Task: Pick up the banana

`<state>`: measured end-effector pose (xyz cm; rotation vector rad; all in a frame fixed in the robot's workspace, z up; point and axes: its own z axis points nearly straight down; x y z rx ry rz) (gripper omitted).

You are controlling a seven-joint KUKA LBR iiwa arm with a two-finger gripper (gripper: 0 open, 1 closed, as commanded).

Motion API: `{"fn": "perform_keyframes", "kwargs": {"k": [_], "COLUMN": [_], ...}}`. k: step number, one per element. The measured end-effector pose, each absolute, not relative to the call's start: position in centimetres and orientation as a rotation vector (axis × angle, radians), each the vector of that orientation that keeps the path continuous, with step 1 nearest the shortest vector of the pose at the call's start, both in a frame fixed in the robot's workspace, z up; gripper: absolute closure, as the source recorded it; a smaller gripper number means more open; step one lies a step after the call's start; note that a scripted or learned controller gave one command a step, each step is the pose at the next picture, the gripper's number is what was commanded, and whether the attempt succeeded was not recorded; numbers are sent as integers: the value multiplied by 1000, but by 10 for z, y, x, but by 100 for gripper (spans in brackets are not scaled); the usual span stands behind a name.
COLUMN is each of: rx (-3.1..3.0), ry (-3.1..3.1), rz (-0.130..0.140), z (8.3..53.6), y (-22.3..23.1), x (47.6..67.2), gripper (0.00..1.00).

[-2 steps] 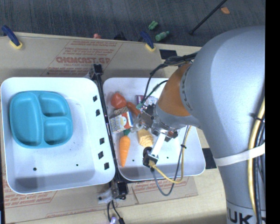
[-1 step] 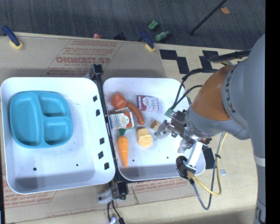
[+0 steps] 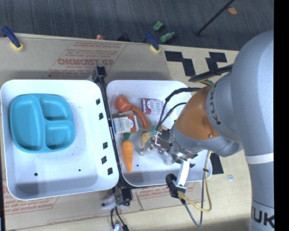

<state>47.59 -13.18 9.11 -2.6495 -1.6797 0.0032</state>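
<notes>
The banana [image 3: 145, 138] shows as a small pale yellow piece near the middle of the right bin [image 3: 135, 178]. My gripper [image 3: 150, 144] is low in that bin, right against the banana's right side, and the wrist hides the rest of the fruit. I cannot tell whether the banana is between the jaws. The grey arm with its orange band [image 3: 200, 119] covers the right half of the bin.
Close to the banana on the left lie a carrot [image 3: 127, 154], a small labelled box [image 3: 124, 124], a red sausage [image 3: 140, 116] and an orange item [image 3: 122, 103]. A purple carton [image 3: 152, 106] sits behind. The left bin [image 3: 86, 172] holds a blue divided plate [image 3: 41, 121].
</notes>
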Motion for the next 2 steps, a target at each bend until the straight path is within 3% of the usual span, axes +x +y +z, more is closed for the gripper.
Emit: {"fn": "perform_keyframes", "kwargs": {"k": [1, 2], "rx": [-2900, -2957], "ry": [-1197, -1043], "rz": [6, 7], "z": [91, 119], "y": [-105, -101], "x": [551, 475], "gripper": [0, 0]}}
